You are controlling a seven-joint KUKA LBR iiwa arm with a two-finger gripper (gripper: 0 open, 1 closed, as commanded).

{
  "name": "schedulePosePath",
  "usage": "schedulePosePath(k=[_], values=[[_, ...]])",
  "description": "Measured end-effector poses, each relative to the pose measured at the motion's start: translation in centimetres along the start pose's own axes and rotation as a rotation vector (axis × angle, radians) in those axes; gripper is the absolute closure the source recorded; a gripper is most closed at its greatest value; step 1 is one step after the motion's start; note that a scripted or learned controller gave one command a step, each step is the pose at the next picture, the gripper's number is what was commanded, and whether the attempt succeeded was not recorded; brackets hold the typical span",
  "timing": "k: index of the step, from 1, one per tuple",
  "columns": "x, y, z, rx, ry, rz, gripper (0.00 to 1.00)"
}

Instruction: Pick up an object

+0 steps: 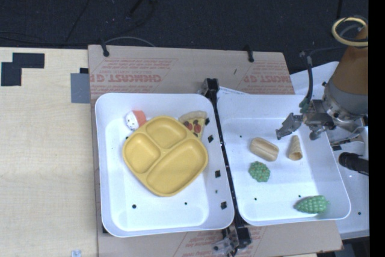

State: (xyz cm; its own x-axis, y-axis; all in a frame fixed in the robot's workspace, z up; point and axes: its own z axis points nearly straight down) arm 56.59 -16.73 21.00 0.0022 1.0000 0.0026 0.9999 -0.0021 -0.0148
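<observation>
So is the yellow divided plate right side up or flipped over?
Right side up. The yellow divided plate in the left bin shows its three hollow compartments facing up, nothing in them.

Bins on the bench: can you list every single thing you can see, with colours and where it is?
Bins: 2, white, side by side.
Divided plate: 1, yellow, left bin.
Pizza slice toy: 1, tan, behind the plate.
Small toy: 1, orange and white, left bin's back left.
Bread roll: 1, tan, right bin.
Cone: 1, tan, right of the roll.
Bumpy pieces: 2, green, right bin's front.
Cardboard: 1, brown, under the bins.
End effector: 1, grey, over the right bin.
</observation>
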Motion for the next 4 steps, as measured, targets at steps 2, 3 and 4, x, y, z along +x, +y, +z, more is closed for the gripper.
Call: schedulePosePath(k=[2,3,4], values=[[0.3,0.5,5.7,-0.006,0.000,-0.002,0.00],[1.3,0.8,11.2,-0.008,0.000,-0.004,0.00],[1.3,0.7,12.3,-0.009,-0.001,-0.001,0.00]])
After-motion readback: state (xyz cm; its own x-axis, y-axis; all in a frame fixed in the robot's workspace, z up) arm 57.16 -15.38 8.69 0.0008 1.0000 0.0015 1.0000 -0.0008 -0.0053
